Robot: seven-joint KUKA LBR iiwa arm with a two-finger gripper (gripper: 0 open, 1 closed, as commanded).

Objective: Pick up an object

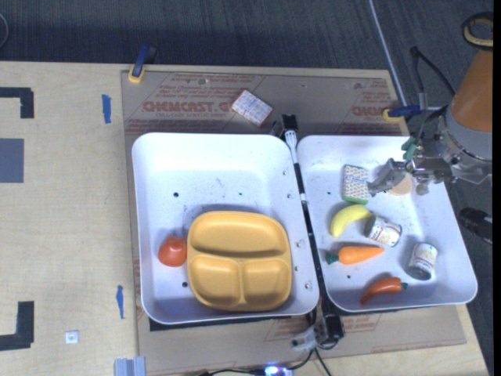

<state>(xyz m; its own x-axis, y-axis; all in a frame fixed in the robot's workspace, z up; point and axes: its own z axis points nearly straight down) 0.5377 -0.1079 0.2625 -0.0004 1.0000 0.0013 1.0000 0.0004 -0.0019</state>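
Objects for picking lie in the right bin [446, 210]: a patterned sponge [355, 181] near the bin's far left, a banana [347, 218] just below it, a small can [384, 231] beside the banana, a carrot [360, 254], a red pepper [383, 287] near the front rim, and a second can [423, 259] toward the right. The gripper [389, 177] hangs over the far part of this bin, just right of the sponge and above the banana and first can. Whether its tips are spread or pressed together cannot be told; nothing is seen pinched. In the left bin [156, 178] sit a yellow tray [239, 258] and a tomato [172, 251] touching its left side.
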